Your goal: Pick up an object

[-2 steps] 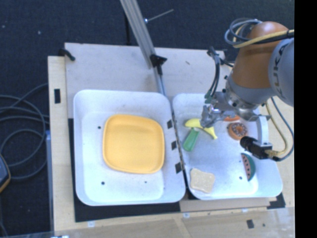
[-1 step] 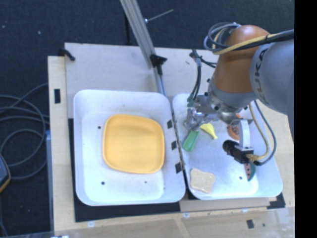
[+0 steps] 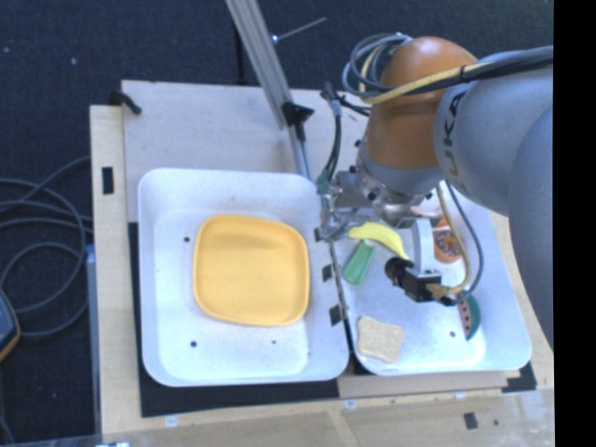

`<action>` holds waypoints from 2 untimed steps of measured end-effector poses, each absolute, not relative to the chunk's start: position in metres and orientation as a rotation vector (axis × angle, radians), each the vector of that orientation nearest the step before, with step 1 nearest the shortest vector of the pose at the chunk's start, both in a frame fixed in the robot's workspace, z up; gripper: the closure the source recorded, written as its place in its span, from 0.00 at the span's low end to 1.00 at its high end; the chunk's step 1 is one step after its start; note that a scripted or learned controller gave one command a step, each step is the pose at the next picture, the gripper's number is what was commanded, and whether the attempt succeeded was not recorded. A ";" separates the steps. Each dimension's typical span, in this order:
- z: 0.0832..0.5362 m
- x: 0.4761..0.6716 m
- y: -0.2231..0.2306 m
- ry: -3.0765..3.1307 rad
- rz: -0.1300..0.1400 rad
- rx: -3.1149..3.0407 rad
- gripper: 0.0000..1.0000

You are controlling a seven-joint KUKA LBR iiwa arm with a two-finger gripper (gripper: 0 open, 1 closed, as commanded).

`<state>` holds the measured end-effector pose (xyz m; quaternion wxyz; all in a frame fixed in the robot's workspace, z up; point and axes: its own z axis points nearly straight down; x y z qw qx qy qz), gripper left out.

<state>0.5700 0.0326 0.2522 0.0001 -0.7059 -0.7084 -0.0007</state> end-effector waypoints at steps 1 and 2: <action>0.258 0.573 0.085 -2.226 -0.002 -2.216 1.00; 0.258 0.573 0.082 -2.221 0.000 -2.221 0.00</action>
